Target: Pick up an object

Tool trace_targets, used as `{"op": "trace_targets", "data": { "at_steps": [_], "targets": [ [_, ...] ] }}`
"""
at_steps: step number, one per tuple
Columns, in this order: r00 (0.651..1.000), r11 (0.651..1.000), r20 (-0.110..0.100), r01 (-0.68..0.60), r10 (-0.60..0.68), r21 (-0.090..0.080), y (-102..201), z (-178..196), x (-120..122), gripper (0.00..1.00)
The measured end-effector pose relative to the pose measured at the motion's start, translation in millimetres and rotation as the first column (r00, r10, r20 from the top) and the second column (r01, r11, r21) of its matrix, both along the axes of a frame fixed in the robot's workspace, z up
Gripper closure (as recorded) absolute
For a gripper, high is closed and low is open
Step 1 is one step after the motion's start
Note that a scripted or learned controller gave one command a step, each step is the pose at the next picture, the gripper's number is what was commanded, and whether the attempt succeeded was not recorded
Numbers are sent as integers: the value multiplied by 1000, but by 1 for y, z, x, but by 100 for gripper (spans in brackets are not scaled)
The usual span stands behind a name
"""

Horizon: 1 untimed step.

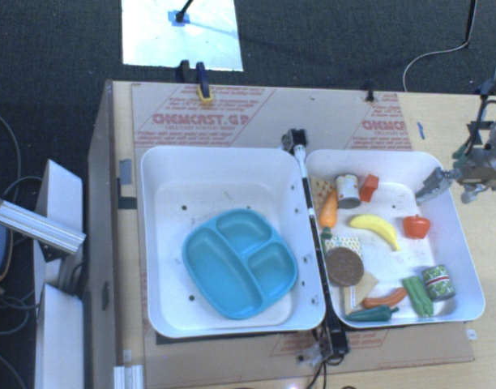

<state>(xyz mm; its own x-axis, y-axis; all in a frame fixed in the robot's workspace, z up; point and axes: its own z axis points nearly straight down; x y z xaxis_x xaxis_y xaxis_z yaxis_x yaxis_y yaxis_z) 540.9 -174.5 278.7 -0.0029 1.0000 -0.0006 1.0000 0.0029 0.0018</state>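
From the overhead camera, at the right edge of the bench, I see the gripper (439,183) hanging over the far right rim of the right bin (467,254), with the arm's wrist hardware behind it. I cannot tell how the end effector is set, and nothing visibly sits in it, so I treat the pick as not yet made.

Every candidate lies in that right bin. Nearest the gripper is the red tomato-like piece (416,226), with the banana (377,230) just beside it toward the middle. Farther in, along the divider, sit the carrot (329,209), the small can (348,190) and an orange block (369,185). Toward the near edge are the brown disc (344,267), a sausage (384,297), a green vegetable (417,295) and a green patterned can (438,282).

My worries, as I judge them: the gripper starts so close to the bin wall that a straight descent could strike the rim. The tomato looks round and smooth, so a slightly off-centre close would likely squirt it aside into the banana. The near-edge items are packed touching one another, so a descent there may land on two things at once, or wedge a fingertip between them. The brown disc looks too flat to get under.

The left bin (163,217) holds a blue divided plate (240,262), well apart from all this
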Motion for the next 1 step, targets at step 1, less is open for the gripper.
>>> {"op": "trace_targets", "data": {
  "at_steps": [1],
  "targets": [
    [1000,1000,-2,2,-2,0,-21,-70,22,0]
  ]
}}
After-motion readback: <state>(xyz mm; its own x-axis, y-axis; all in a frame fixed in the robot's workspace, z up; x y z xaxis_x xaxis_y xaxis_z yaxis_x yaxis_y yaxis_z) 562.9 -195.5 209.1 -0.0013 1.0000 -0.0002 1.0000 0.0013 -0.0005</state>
